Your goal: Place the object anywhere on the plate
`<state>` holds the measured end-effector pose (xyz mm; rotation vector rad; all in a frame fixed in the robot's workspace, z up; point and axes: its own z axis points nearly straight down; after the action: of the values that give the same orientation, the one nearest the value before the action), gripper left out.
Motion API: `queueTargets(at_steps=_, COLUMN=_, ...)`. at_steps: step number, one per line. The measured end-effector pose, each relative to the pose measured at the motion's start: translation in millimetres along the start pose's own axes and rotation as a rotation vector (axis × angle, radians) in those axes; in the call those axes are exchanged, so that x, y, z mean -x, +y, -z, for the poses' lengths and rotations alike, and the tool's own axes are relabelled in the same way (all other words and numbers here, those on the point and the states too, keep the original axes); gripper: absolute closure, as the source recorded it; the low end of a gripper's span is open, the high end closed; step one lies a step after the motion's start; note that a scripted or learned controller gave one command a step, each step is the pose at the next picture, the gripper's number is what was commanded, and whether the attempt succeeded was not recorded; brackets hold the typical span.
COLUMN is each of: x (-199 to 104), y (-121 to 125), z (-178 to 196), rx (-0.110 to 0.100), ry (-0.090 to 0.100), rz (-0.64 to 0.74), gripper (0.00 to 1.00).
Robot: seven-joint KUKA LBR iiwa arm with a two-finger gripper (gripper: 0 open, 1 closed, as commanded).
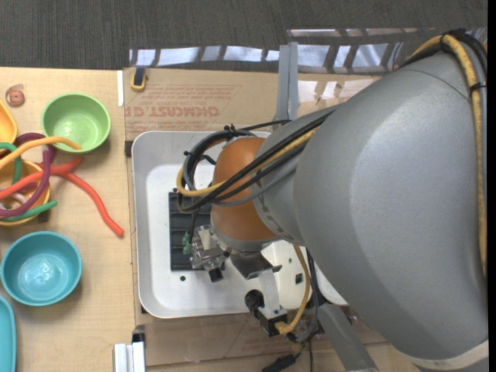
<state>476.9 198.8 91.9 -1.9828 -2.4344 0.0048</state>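
My gripper (204, 253) is low down inside the white bin (147, 208), near its left side. My own big grey arm (372, 192) and its orange band (240, 196) lie over most of that bin, and they cover the spot where my jaws are, so I cannot tell if my jaws are wide or narrow, or if anything is in them. Just beside my gripper is a dark flat thing (180, 227). It may be the object I have to move, or it may be part of me; I cannot tell which. I cannot make out the plate either, as it may be hidden under my arm. So I think the job is not done, and picking up and putting down may both be left to do. Off to the left, on the wooden table (93, 301), sit a green bowl (76, 122), a blue bowl (40, 268) and some bright bendy strings (85, 188), partly cut off at the edge.
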Motion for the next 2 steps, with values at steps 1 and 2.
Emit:
queueTargets(at_steps=1, x=8.8, y=87.3, z=-0.9, rx=-0.008, ry=0.000, rz=-0.260, gripper=1.00)
queueTargets(at_steps=2, x=93.8, y=-16.7, z=-1.8, rx=-0.002, ry=-0.001, rz=-0.157, gripper=1.00)
